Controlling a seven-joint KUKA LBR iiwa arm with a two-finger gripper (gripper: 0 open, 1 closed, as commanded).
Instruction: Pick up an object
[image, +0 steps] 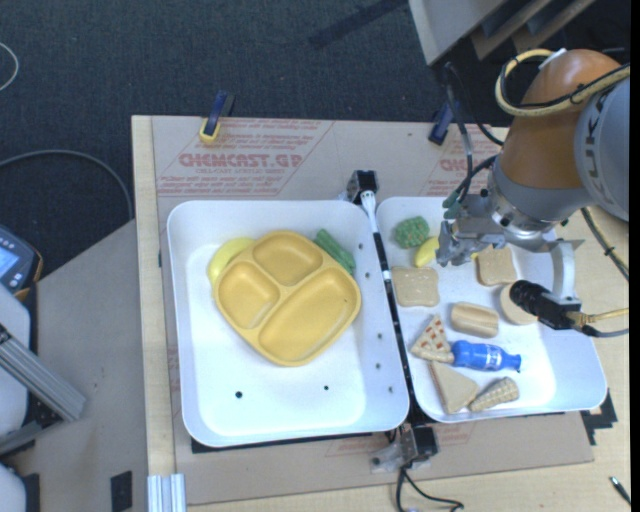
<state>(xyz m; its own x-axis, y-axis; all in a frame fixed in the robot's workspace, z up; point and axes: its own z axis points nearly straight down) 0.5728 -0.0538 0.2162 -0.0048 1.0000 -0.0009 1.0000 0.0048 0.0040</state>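
Note:
My gripper (453, 247) hangs over the upper part of the right bin (585, 372), coming in from the right. Just left of it lie a small yellow piece (427, 253) and a green broccoli floret (410, 232). A tan toast slice (496, 267) sits just right of the gripper, and another toast square (415, 287) lies below and left of it. Further down are a bread roll (474, 319), a pizza slice (433, 342), a blue bottle (484, 355), a sandwich triangle (452, 385) and an ice cream cone (495, 394). I see nothing held in the gripper.
The left bin (250, 400) holds a yellow divided plate (288, 297), with a yellow item (225, 258) at its left edge and a green item (335, 250) at its upper right. A black divider (380, 290) separates the bins.

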